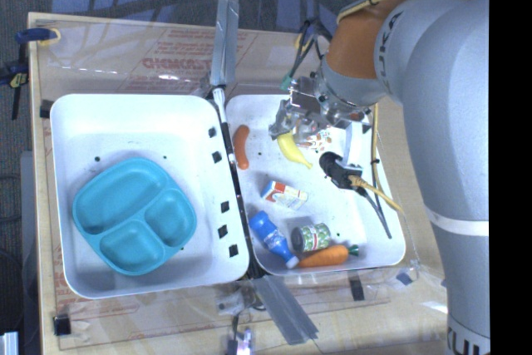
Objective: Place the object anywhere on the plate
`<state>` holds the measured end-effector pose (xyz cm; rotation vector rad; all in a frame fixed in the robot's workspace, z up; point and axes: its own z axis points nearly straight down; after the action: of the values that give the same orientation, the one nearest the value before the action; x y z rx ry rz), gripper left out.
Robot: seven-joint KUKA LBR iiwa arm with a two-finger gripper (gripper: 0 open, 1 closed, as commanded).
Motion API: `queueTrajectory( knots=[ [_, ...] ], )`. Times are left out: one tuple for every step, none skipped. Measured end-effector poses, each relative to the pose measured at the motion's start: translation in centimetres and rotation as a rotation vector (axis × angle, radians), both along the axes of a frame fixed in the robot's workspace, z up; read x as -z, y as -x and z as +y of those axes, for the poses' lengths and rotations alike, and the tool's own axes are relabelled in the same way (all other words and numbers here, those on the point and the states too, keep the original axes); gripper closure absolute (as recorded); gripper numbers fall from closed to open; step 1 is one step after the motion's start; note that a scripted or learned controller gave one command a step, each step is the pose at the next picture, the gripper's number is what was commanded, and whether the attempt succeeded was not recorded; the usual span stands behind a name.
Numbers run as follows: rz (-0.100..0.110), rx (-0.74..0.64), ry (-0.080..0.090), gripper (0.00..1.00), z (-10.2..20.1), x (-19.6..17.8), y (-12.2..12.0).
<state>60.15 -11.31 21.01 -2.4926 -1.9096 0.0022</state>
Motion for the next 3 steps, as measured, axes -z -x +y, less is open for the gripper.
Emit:
queueTrajectory(
  knots=[
    [0.002,0.067,0.001,1.0,-1.9,7.4,0.2],
    [-0.002,-0.001,0.0,1.0,5.9,1.8,-5.6],
    [0.001,-0.165,0.0,1.0,12.3,1.9,-1.9]
  ],
)
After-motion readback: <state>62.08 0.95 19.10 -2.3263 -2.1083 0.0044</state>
